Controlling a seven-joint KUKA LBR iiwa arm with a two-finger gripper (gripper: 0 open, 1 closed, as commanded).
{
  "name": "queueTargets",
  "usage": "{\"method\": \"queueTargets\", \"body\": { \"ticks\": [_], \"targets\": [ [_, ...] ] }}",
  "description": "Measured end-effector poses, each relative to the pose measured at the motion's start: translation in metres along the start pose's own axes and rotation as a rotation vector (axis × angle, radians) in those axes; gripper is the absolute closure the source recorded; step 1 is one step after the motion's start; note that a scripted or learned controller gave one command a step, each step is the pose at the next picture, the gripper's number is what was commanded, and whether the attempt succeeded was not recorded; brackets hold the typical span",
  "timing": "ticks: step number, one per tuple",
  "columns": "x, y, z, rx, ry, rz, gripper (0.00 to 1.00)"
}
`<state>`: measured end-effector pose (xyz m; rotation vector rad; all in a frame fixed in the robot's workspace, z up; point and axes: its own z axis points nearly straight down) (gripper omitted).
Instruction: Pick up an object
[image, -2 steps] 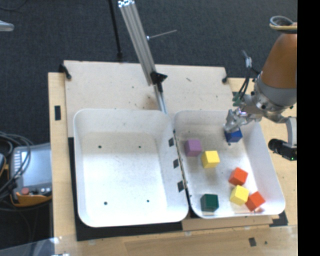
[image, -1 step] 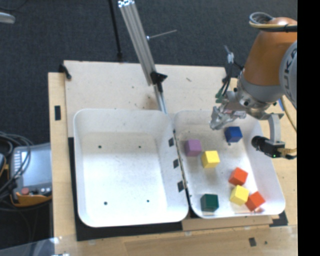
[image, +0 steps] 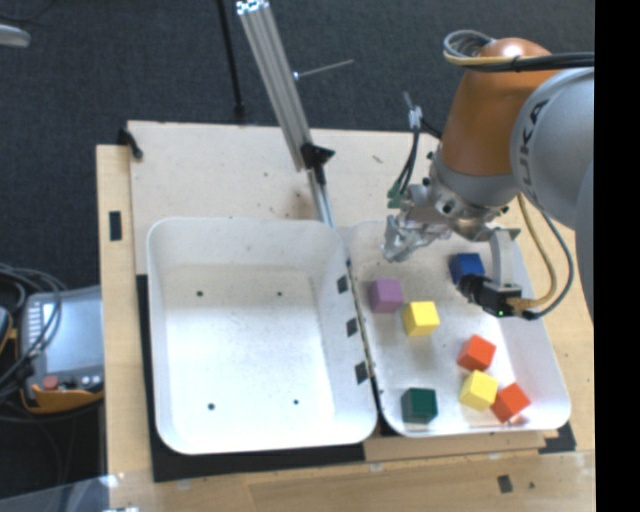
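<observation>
Nearest the camera, a dark green cube (image: 419, 405) sat at the front edge of the right white bin (image: 540, 352), with a yellow cube (image: 479, 389) and two orange-red cubes (image: 511, 401) beside it. Farther back lay a purple cube (image: 385, 294), another yellow cube (image: 421, 317) and a blue cube (image: 466, 267). The gripper (image: 402, 240) hung above the bin's back left corner, near the purple cube, holding nothing; whether it was open I cannot tell

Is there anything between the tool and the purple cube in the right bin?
Nothing visible. The tool hangs above the right bin, up-right of the purple cube. The yellow cube lies beyond it, not between.
</observation>
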<state>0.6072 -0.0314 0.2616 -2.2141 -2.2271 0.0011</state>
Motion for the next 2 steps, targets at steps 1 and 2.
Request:
{"method": "queueTargets", "body": {
  "ticks": [1, 2],
  "targets": [
    [0.059, 0.01, -0.003, -0.003, 0.001, -0.002, 1.0],
    [0.102, 0.022, -0.001, -0.004, 0.0, 0.0, 1.0]
  ]
}}
